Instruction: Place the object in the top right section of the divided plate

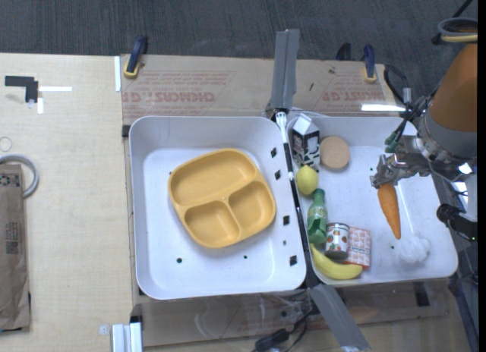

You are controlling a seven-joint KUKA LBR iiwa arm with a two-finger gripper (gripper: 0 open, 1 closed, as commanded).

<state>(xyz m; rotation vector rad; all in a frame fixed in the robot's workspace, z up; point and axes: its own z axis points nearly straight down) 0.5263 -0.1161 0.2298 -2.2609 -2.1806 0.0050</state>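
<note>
Grey arm [456, 119] at frame right with a rounded orange band above the wrist, black cables looping beside it, and a metallic silver gripper [385, 174] with small green accents.

We see bright, even overhead light, soft shadows inside the bins [144, 191], mild glare on their white floors, and slightly soft focus.

Colours, both bins.
I see a yellow divided plate [221, 197] in a white bin [152, 267]; orange carrot [389, 208], yellow lemon [307, 180], yellow banana [335, 266], green bottle [317, 219].
</note>
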